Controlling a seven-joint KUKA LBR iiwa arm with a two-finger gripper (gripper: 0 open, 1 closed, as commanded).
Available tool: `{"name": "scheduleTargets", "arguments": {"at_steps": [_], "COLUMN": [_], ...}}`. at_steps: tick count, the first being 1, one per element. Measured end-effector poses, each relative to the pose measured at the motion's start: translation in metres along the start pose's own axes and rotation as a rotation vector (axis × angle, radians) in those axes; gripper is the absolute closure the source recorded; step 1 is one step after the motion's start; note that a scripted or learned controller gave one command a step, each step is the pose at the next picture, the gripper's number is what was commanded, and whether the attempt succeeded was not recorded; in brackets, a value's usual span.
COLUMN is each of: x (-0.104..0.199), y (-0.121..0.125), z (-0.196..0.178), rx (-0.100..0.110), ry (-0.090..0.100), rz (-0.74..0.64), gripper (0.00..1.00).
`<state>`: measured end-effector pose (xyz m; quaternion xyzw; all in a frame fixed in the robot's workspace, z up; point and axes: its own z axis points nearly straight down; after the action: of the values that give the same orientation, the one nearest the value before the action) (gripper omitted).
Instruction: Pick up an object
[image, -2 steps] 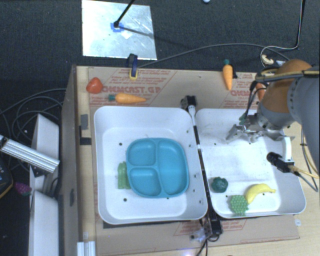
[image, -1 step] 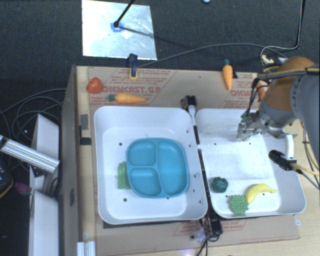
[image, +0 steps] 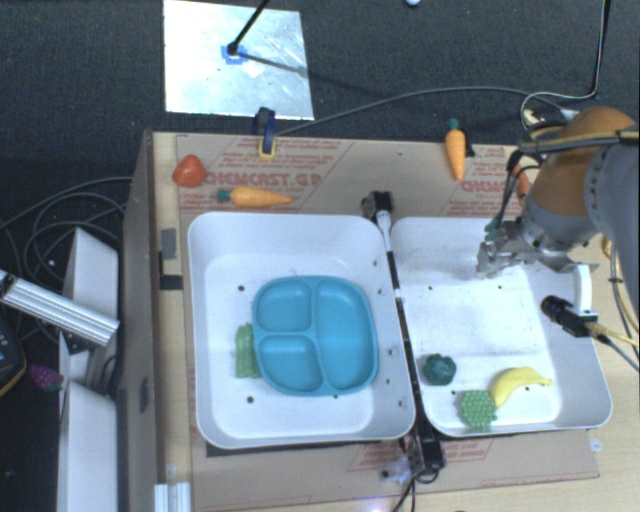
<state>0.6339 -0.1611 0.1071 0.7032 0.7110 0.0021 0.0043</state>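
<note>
In the right bin (image: 560, 410), three items lie near the front edge: a yellow banana (image: 518, 383), a bumpy light green bunch (image: 477, 409) and a dark green round piece (image: 437, 369). My gripper (image: 491, 256) hangs over the far part of that bin, well behind those items and apart from them. In the left bin (image: 215, 300) a blue divided plate (image: 314, 334) lies flat, and a green strip-like item (image: 245, 351) rests against its left edge.
On the cardboard behind the bins lie an orange carrot (image: 260, 197), a second carrot (image: 456, 151) and a red-orange item (image: 188, 171). A blue clamp (image: 265, 131) grips the back edge. A black divider (image: 392, 290) runs between the bins.
</note>
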Motion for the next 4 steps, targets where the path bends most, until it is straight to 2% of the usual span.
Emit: {"name": "scheduleTargets", "arguments": {"at_steps": [2,3,4], "x": [0.000,0.000,0.027], "y": [0.002,0.002,0.021], "z": [-0.022,-0.022,-0.019], "rx": [-0.006,-0.006,0.006], "ry": [-0.002,-0.002,0.003], "rz": [-0.006,-0.007,0.006], "gripper": [1.00,0.00,0.00]}}
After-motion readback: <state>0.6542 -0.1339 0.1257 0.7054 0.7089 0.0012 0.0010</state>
